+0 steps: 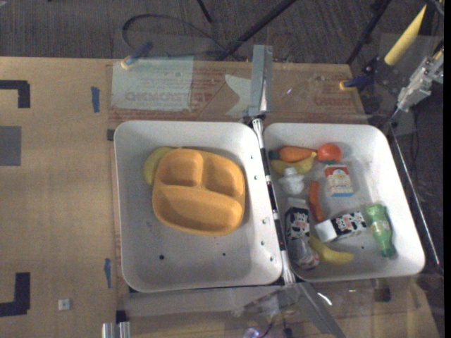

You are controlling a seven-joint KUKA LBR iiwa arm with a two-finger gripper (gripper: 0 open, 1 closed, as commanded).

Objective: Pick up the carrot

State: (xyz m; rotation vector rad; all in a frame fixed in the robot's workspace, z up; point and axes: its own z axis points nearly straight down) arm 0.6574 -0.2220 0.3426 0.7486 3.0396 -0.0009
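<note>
The carrot [296, 153] is orange with a green end pointing left. It lies at the far left corner of the right bin [405, 189]. Its near side touches a yellow banana [301, 166], and an orange-red round fruit [328, 151] sits just to its right. A second long orange-red piece [314, 201] lies further toward the front, between a small white bottle [292, 184] and a juice carton [339, 182].
The right bin also holds two cow-print cartons [298, 224] [343, 225], a green bottle [380, 231], another banana [331, 253] and a grey bottle [303, 252]. The left bin [134, 245] holds an orange divided plate [199, 191] resting on a yellow item [153, 162].
</note>
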